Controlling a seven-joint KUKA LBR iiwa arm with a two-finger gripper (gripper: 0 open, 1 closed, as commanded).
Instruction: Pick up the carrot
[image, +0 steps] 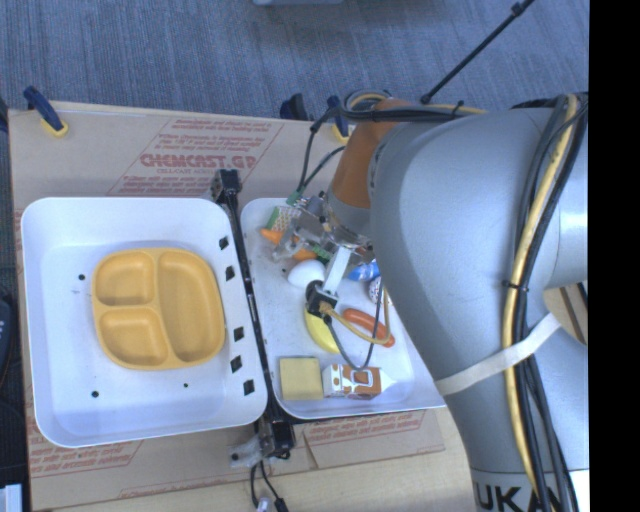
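The grey arm (480, 250) covers much of the right bin (262, 300). The left bin (60, 400) holds a yellow divided plate (158, 306). The carrot (362, 322) lies mid-bin (beside a banana (320, 332)). The gripper (300, 228) hovers near the bin's far end.

You have two white bins (40, 330) of smooth plastic with a slight sheen. In the left one, the yellow divided plate (158, 306) looks matt plastic. Under both bins, the counter (190, 150) is covered in brown printed cardboard, dull and papery. Right of the plate, the carrot (362, 324) reads as glossy orange plastic. The arm (470, 250) shell is smooth grey with a satin shine.
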